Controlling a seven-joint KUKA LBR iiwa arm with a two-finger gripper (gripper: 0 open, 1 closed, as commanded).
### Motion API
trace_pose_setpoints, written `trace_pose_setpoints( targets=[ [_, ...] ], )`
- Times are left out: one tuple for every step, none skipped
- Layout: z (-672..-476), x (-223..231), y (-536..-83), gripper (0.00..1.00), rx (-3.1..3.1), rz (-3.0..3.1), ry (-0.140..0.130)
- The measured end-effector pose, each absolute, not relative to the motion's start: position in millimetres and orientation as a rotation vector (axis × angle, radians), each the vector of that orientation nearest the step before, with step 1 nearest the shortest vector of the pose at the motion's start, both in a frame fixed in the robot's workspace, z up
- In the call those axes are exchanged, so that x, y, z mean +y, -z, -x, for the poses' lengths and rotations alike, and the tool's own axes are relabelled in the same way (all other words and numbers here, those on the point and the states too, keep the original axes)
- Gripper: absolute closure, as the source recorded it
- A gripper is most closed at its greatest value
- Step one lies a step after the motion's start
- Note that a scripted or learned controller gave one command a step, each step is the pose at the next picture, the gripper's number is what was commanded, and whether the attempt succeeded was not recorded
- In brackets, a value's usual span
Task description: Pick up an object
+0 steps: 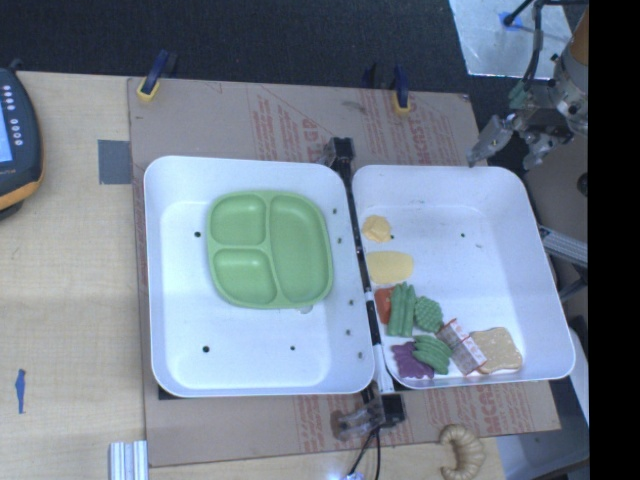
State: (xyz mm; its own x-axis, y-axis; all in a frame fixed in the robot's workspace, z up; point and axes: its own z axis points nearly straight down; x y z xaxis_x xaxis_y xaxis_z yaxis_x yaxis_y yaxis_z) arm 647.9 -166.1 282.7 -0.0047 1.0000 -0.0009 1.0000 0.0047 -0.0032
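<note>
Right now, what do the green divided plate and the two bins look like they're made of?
Green divided plate: likely moulded plastic, matte, with soft rounded compartment ridges. Left bin and right bin: probably thin formed plastic, smooth, white, slightly glossy, with rounded corners.

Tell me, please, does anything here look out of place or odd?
Yes. A tan curled croissant-shaped toy lies on the bench outside the right white bin, beyond its near edge, while the other toy foods sit in that bin. The green divided plate lies slightly askew.

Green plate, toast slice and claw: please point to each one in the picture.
green plate [270, 249], camera view, ridge between its compartments
toast slice [498, 349], camera view, middle of its face
claw [512, 138], camera view, between its fingertips
</note>
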Motion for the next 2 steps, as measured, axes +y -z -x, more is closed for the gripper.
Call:
trace_pose_setpoints(
  targets=[
    [-555.5,-215,-141,0.00,-2.208,2.211,-0.021],
    [-474.9,-130,-100,0.00,-2.224,2.214,0.000]
  ],
)
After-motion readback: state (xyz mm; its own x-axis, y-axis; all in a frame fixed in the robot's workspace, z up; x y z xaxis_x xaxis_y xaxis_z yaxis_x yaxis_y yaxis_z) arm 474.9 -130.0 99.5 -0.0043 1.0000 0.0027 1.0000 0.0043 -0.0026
